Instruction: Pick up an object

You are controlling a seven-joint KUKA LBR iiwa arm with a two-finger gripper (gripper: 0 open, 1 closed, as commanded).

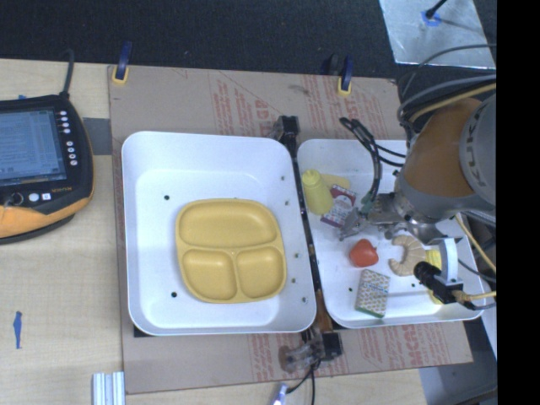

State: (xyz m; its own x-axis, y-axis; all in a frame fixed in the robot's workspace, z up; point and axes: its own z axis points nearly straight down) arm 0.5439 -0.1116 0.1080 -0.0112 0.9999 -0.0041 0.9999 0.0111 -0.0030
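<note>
The right bin (337, 306) holds several small things. A yellow bottle-shaped toy (315, 191) lies at its left side, with a red and white packet (338, 209) next to it. A red round piece (364, 252) sits in the middle, a tan curved piece (406, 256) to its right, and a speckled tan block (372, 293) near the front wall. My gripper (358, 224) reaches in from the right and is low over the bin, right at the packet's edge and just above the red piece. Its tip is partly hidden by cables and the wrist.
The left bin (152, 251) holds a yellow three-compartment plate (229, 249). A tablet in an orange case (38, 163) lies on the bench at far left. Blue and yellow clamps (121, 64) pin the cardboard sheet at the back. The arm's body (443, 154) overhangs the right bin's back right.
</note>
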